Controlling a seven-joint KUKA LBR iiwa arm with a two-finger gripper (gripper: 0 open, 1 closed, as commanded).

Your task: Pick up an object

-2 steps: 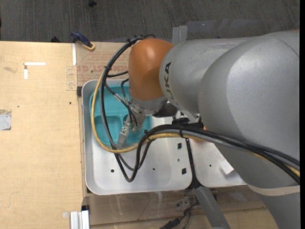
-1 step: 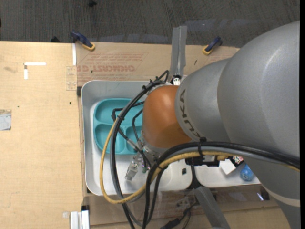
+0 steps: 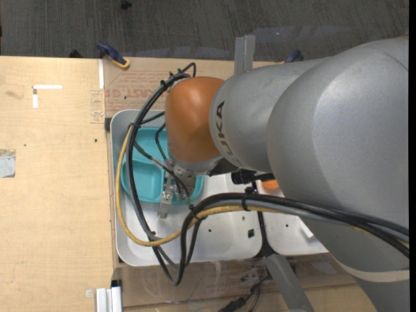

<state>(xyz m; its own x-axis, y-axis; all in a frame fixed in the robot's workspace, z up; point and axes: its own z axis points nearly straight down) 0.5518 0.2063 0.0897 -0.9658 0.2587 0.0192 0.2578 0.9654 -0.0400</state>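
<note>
Grey arm (image 3: 312, 135) fills right side; gripper (image 3: 168, 200) low in left bin (image 3: 130, 239), over teal dish (image 3: 143, 174). Finger state: cannot tell.

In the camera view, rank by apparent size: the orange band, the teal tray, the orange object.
1. Orange band, though it looks large partly because it is nearer the camera.
2. Teal tray, partly hidden by the arm.
3. Orange object, mostly hidden.

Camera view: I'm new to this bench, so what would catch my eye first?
The big grey arm fills the right side, its orange band near the middle. Below the band, the gripper hangs over a teal dish in the left white bin. Black and yellow cables loop across that bin.
</note>
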